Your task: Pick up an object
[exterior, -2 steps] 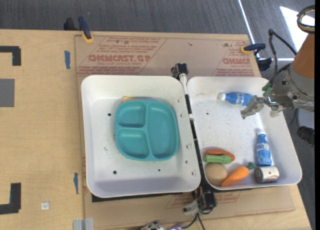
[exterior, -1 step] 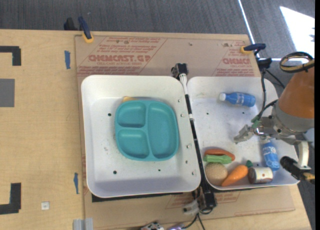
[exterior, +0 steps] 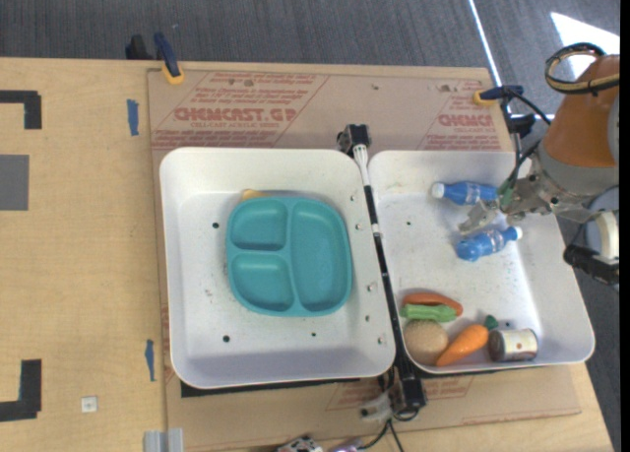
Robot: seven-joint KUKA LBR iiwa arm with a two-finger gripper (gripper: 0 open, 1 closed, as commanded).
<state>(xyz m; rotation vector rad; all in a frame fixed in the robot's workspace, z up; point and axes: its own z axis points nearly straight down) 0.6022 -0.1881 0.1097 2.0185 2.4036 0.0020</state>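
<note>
The gripper (exterior: 492, 212) hangs in the right bin (exterior: 561, 288); whether its fingers are parted cannot be told. One glossy blue plastic bottle (exterior: 465, 192) lies just beyond them, another (exterior: 488, 242) just beneath.

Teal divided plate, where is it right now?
In the camera view the teal divided plate lies flat in the middle of the left bin, across the center divider from the right bin, which holds the toys.

Two bins (exterior: 187, 273), two blue bottles (exterior: 465, 192).
</note>
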